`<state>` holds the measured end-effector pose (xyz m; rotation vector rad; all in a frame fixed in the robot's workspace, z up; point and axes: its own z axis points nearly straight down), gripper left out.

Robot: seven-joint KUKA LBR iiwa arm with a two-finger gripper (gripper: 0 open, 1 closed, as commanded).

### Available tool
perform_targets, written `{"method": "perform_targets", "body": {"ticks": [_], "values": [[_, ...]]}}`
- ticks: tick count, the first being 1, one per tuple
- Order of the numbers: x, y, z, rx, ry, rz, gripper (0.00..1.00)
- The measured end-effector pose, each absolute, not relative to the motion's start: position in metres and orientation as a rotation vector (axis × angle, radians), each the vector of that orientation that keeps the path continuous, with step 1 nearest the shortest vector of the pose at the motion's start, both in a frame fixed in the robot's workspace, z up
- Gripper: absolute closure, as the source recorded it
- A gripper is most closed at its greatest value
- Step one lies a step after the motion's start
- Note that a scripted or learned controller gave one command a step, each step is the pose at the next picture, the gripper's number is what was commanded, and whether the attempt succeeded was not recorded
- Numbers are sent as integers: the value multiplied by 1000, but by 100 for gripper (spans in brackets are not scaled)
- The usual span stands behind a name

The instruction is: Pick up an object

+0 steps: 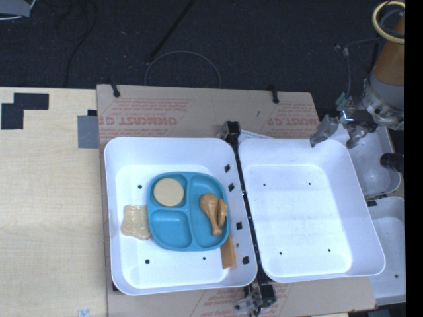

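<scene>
Currently the claw (338,128) is hovering spread and empty over the right bin's (370,243) far corner, while the objects are lying in the left bin (125,157): a drumstick (214,212) on the blue tray (177,233). Approaching it squarely across its narrow shaft seems wisest. Upper arm is cut off.

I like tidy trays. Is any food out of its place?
Yes. A tan piece lies in the left bin, beside the blue tray, not in it. A brown stick pokes out under the tray's corner.
</scene>
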<state>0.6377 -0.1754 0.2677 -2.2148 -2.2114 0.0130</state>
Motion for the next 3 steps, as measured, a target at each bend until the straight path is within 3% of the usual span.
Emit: {"method": "perform_targets", "body": {"ticks": [1,3], "values": [[640,-175,276,-2221,-2222,1,0],[638,-171,168,-2217,-2217,6,0]]}}
